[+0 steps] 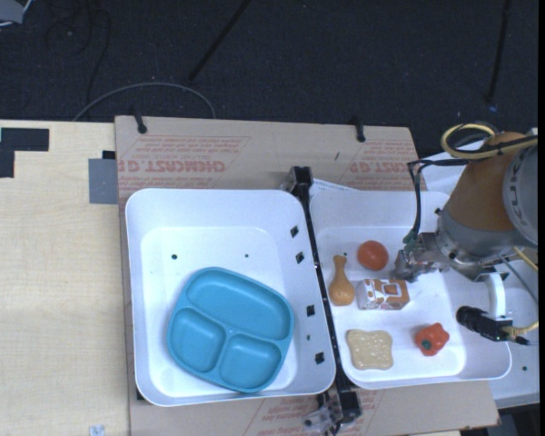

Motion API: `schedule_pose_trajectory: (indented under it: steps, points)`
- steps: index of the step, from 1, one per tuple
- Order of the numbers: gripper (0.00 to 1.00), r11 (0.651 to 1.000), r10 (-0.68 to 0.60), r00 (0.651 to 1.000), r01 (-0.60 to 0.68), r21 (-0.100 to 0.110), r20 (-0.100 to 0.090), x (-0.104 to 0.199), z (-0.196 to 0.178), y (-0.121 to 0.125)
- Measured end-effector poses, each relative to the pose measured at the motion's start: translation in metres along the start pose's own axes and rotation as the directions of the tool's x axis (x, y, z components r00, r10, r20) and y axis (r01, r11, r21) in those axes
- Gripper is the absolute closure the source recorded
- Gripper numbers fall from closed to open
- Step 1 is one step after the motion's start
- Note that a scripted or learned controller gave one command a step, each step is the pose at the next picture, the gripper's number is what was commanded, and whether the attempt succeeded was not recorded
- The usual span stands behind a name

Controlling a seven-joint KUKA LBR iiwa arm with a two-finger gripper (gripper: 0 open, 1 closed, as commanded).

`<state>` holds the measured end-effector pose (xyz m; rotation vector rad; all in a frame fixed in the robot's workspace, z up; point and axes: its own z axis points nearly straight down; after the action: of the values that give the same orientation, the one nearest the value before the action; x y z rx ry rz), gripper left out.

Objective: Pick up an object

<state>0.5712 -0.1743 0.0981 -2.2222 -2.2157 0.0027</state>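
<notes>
Gripper [411, 263] low in right bin [418, 209], just above brown-white packet [384, 293], beside tomato [372, 254]; grip state unclear. Toast slice [370, 349] below packet.

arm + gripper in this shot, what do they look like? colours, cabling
The arm is grey with a wide orange band above the wrist. A yellow cable loops over its top and thin black cables run down its side. The gripper is a small dark grey metal block, too small to show its details.

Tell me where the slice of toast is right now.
The slice of toast lies in the right bin, near its front edge, below the brown-and-white packet and left of the red pepper.
</notes>
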Motion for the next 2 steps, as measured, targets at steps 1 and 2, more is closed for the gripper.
schedule_pose_trajectory:
  steps: [1,2]
  points:
    - [1.00,1.000,0.002,1.000,-0.002,-0.004,0.002,-0.005,-0.043,-0.002]
    - [1.00,1.000,-0.005,1.000,0.005,-0.007,0.002,0.004,-0.095,0.004]
